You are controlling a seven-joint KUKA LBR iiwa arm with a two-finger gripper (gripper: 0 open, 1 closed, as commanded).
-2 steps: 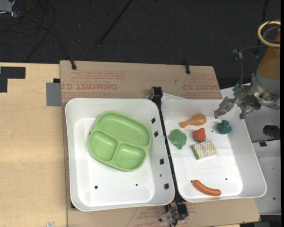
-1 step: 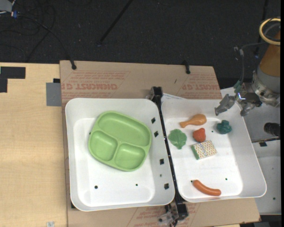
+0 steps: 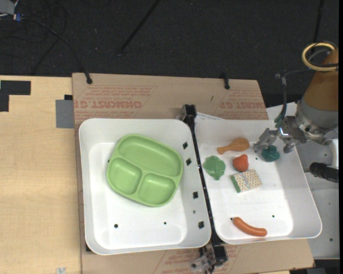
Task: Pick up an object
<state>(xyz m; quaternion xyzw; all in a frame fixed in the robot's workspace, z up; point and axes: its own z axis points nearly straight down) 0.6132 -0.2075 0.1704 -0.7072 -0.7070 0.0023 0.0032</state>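
A green divided plate (image 3: 144,170) lies in the left bin (image 3: 97,210). In the right bin (image 3: 297,221) lie a green leafy toy (image 3: 214,167), a drumstick (image 3: 233,146), a red piece (image 3: 240,163), a speckled block (image 3: 246,181) and a sausage (image 3: 250,228). The pincer (image 3: 269,144), fingers spread, hovers over a teal object (image 3: 269,153) at the far right.

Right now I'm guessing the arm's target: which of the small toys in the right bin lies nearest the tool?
The dark teal round toy, right below the tool near the bin's right wall. The orange drumstick-shaped toy and red round toy lie farther left.
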